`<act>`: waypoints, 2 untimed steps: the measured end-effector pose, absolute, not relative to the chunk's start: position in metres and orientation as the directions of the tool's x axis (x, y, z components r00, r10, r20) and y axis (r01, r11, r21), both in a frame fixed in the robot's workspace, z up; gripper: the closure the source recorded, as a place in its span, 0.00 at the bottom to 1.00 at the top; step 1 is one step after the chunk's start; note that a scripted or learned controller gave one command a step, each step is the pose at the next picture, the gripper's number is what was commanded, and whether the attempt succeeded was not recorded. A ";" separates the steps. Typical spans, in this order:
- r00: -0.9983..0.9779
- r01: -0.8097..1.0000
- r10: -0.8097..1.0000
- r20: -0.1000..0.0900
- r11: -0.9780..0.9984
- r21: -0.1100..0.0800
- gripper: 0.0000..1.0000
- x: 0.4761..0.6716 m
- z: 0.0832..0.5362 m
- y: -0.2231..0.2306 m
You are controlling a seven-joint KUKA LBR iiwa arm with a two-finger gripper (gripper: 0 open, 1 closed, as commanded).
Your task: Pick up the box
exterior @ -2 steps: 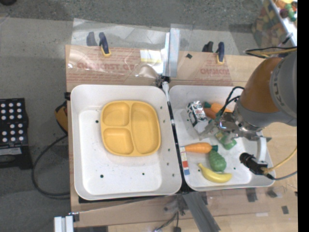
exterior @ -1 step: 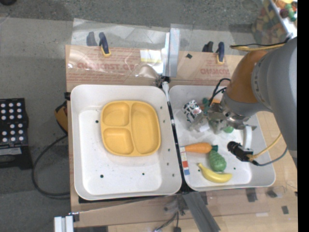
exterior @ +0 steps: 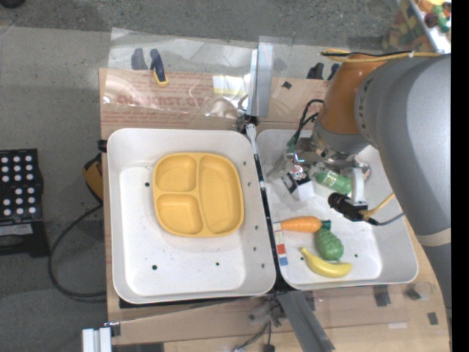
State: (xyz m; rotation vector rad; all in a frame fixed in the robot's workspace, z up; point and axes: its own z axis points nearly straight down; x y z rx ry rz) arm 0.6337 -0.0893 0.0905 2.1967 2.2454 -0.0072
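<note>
- Where the arm (exterior: 396, 116) reaches in from the right, its grey bulk and orange band cover the upper right corner of the right bin (exterior: 399, 270).
- Gripper (exterior: 297, 160) sits low over the upper left part of that bin, near the divide between the two bins. Cables and hardware crowd it; cannot tell whether it is open or closed, nor whether it has hold of anything.
- Box (exterior: 302, 187): small, white, with dark and red marks on its upper end. It lies in the upper left part of the right bin, just below the gripper. Contact between the two is not readable.
- Green object (exterior: 333, 178) lies just right of the box, under the wrist; its shape is unclear.
- Carrot (exterior: 300, 225) lies crosswise mid-bin, below the box and apart from it.
- Round green vegetable (exterior: 330, 246) lies just right of and below the carrot's leafy end.
- Banana (exterior: 326, 267) lies at the front of the bin, just beside the green vegetable, curving up at its left tip.
- Left bin (exterior: 132, 270) holds a yellow divided plate (exterior: 198, 194), three compartments, lying flat in the upper middle.
- Behind the bins: crinkled clear plastic sheet (exterior: 183, 94) with a blue and yellow clamp (exterior: 157, 67) on it.
</note>
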 end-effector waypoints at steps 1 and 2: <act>-0.022 1.000 1.000 -0.006 0.022 -0.005 1.00 0.634 0.099 -0.090; 0.321 0.947 0.947 -0.002 -0.321 -0.008 1.00 0.555 0.097 -0.089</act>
